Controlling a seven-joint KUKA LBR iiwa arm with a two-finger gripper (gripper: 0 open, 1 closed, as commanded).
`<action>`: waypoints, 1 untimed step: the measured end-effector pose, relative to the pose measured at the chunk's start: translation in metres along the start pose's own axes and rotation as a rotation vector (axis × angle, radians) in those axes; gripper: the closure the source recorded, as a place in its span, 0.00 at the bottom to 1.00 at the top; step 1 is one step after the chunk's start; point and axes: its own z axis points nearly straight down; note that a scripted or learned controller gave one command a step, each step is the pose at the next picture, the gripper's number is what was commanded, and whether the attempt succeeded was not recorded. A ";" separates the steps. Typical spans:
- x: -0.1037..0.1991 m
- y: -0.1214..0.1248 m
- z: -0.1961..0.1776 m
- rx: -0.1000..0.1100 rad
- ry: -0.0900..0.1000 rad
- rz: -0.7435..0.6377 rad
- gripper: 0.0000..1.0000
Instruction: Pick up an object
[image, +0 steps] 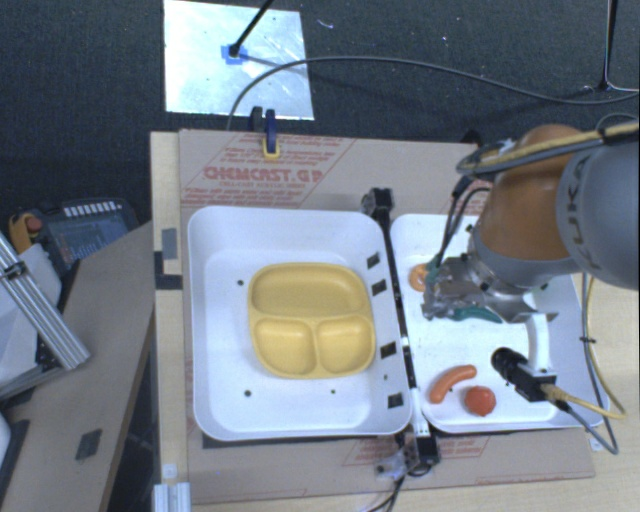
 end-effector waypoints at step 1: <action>0.047 -0.005 -0.012 -0.002 0.000 -0.001 1.00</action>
